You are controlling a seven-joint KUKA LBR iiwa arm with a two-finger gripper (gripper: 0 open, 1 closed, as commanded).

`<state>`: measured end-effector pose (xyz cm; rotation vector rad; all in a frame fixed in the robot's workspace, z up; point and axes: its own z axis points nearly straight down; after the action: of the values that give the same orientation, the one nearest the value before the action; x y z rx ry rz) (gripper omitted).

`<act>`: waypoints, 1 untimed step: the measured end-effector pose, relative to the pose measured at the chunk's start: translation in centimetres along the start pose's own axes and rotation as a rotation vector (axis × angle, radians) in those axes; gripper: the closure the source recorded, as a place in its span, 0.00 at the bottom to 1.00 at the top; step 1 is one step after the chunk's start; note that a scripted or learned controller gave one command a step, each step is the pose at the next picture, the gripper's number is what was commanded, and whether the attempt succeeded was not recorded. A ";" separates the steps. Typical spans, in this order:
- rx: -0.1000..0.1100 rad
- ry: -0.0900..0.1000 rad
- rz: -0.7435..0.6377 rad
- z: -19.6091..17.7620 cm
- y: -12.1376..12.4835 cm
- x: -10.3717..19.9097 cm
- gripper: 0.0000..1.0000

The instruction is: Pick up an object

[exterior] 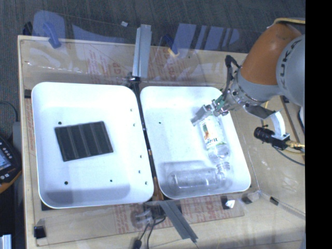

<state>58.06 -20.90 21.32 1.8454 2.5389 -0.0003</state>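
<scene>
Right bin (pixel 155 139) on the bench: one clear plastic bottle (pixel 213 138) with an orange-marked label, lying at 3 o'clock; a second clear bottle (pixel 197 178) lying along the 6 o'clock wall. Jaws (pixel 217 108) at the first bottle's upper end (spread: cannot tell). Left bin (pixel 44 139): one dark ribbed panel (pixel 83 140), centre.

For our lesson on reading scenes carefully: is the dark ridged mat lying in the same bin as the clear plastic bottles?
No: the dark ridged mat lies in the left bin, while the clear plastic bottles lie in the right bin.
</scene>
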 end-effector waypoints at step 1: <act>0.001 0.001 -0.023 1.1 0.7 -0.2 0.00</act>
<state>58.78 -20.86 20.19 1.8171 2.5609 -0.0008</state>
